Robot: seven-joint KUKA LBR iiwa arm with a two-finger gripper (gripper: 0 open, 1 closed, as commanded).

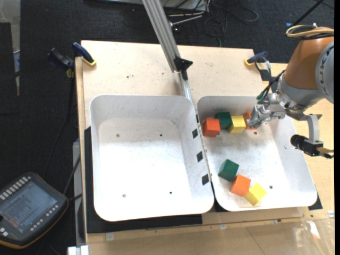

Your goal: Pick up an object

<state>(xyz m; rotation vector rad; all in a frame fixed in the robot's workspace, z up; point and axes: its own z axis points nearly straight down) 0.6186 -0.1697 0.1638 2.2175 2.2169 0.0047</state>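
toward the back of the right bin (297,166), a row of small blocks lies near the far wall: an orange block (211,127) at the left, a dark green block (223,119) touching it just behind, and a yellow block (237,124) touching the green one on its right. just right of the yellow block a small patch of orange-red (247,116) shows against the gripper; whether it is another block cannot be told. the gripper (257,119) sits low in this corner of the bin, its tip just beside the yellow block. how wide its jaws stand, and whether anything is between them, cannot be told from this slant.

nearer the front of the same bin lies a second cluster: a green block (229,170), an orange block (240,185) touching its front corner, and a yellow block (255,194) touching the orange one on the right. this cluster is well apart from the gripper.

the arm (311,70), grey with its orange band, reaches in over the bin's right rear corner. the left bin (103,158) stands beside the right one, their rims touching along the middle. both rest on a pale wooden bench (138,68), with a slanted metal rail (162,28) crossing its back edge and a handheld control pendant (26,209) on the dark floor at the left.
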